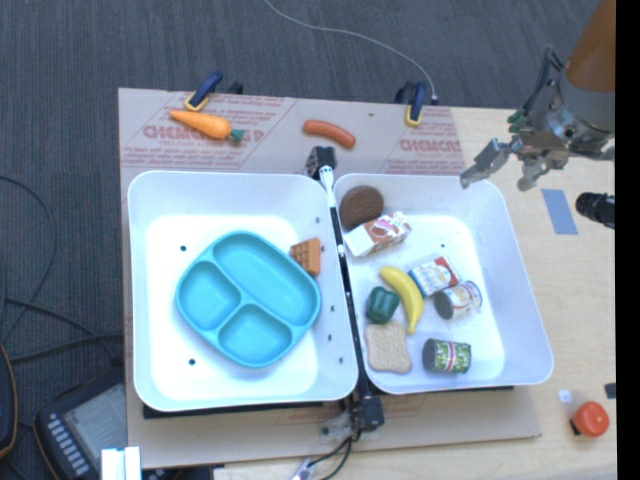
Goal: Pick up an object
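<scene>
White right bin point(520, 268) crowded with toys: yellow banana point(403, 293) at centre, green pepper point(381, 305) touching its left, toast slice point(387, 348) below, green can point(446, 356) beside that. End effector point(508, 171) above the bin's upper right corner, fingers spread wide, gripping nothing. Blue divided plate point(247, 298) in left bin point(160, 268).

A robotics lab is suggested. Two white bins point(140, 268) are fixed side by side on a cardboard-covered worktop point(270, 128) with blue and yellow clamps point(204, 90). Toy food point(402, 293) is laid out, cables point(320, 28) run over grey carpet point(60, 68), and tape marks point(559, 211) are seen.
</scene>
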Robot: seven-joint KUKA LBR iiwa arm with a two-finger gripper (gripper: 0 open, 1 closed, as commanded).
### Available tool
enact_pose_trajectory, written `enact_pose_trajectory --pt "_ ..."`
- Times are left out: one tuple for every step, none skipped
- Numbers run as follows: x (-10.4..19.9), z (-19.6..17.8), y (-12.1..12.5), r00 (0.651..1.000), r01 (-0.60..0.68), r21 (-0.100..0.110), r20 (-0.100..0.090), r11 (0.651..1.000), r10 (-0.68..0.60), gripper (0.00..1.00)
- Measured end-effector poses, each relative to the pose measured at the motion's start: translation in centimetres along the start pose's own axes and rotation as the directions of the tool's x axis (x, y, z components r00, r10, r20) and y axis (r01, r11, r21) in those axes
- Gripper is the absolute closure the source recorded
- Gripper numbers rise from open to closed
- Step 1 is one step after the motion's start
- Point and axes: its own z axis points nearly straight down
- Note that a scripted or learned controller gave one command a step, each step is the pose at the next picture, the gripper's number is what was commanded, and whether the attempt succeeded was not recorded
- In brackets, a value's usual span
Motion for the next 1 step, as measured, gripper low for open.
enact_pose_trajectory --pt "4.09 11.53 -2.24 1.000 0.000 0.003 -0.002 1.000 0.000 0.00"
